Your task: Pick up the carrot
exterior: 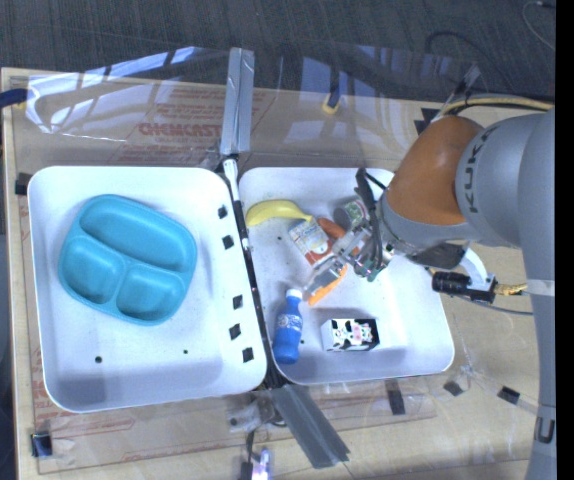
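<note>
I see even, cool overhead light; the two shallow white plastic bins glow nearly overexposed. Bluish glare streaks the clear plastic sheet across the upper frame (upper left especially). Shadows are soft, detail slightly fuzzy, the dark floor dim.

Tray turquoise, in white bin. Banana yellow. Carrot orange. Bottle blue, white band. Box black-and-white patches. Arm grey, orange band. Bench tan.
</note>
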